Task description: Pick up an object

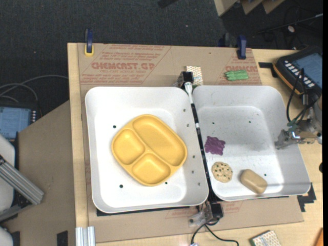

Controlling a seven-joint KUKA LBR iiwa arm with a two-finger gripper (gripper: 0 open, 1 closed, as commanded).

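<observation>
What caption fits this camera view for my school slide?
A yellow divided plate sits in the left bin; a cookie, purple grapes and a tan bread roll lie in the right bin.

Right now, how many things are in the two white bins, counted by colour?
Yellow: 1, the divided plate in the left bin
Purple: 1, the purple piece in the right bin
Tan: 2, the cookie and the bread roll
Total: 4
</observation>
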